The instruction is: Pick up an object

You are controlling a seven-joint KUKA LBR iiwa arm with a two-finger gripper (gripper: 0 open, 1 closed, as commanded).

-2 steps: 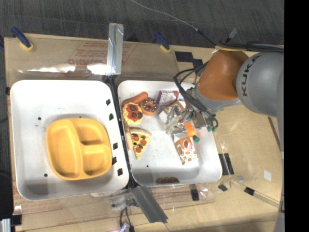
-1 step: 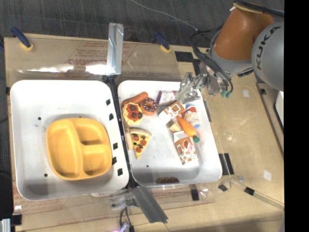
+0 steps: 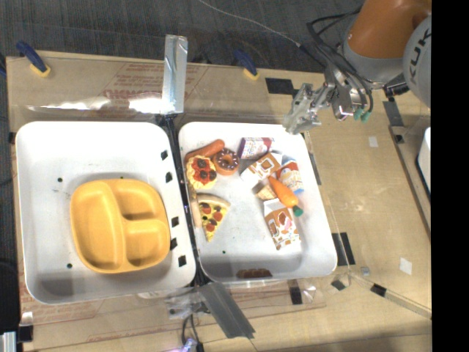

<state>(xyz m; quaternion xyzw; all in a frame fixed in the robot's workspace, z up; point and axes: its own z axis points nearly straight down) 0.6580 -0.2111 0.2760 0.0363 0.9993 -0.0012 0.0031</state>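
Overhead, the gripper point(image 3: 297, 117) hangs at one o'clock of the right bin point(image 3: 315, 255), fingers slightly parted around nothing, above the carrot point(image 3: 283, 191) and pizza slice point(image 3: 211, 215).

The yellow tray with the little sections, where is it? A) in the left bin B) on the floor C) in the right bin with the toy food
A: the yellow tray lies flat in the left bin, apart from the toy food in the right bin.
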